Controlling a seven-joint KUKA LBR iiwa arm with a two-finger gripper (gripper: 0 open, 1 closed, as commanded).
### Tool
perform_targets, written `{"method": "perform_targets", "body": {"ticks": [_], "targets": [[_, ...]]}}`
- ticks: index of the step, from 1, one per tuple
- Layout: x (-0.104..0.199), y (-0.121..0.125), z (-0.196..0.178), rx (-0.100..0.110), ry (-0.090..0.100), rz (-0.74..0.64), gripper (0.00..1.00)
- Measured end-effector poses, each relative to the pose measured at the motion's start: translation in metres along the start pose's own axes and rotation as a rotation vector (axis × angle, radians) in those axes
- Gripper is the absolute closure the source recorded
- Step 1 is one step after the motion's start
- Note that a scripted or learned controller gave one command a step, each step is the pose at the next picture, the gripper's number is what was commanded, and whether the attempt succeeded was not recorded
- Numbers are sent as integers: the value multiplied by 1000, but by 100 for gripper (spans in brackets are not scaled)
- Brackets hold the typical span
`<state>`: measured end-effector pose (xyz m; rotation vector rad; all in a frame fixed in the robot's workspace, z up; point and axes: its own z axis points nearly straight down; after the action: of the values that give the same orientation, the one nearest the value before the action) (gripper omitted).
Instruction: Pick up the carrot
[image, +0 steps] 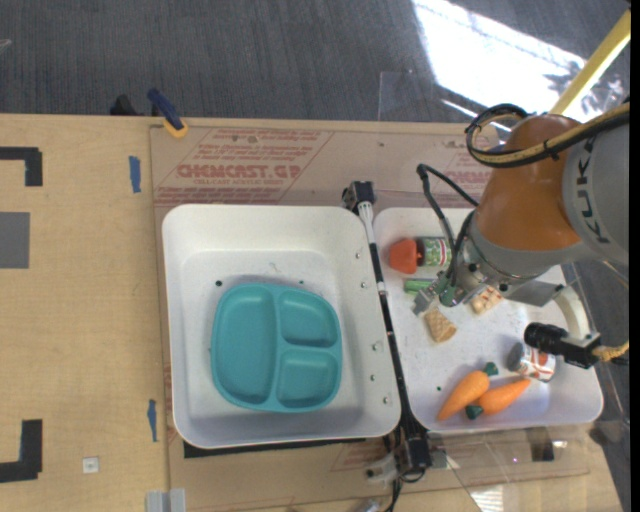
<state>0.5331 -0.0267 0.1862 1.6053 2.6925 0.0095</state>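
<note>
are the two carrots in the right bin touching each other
Touching. The camera view shows the front carrot and the second carrot lying side by side in the right bin, their bodies meeting with no white floor between them.

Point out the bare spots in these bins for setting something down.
Left bin: white floor all around the teal divided plate, widest behind it. Right bin: crowded; two carrots, a bottle and scraps under the gripper; small gap at its near-left corner.

Two orange carrots (483, 392) lie touching, green tops up-right.
</note>
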Motion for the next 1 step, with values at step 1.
{"method": "perform_targets", "body": {"ticks": [1], "targets": [[-2,-2,1,4,0,3,0]]}}
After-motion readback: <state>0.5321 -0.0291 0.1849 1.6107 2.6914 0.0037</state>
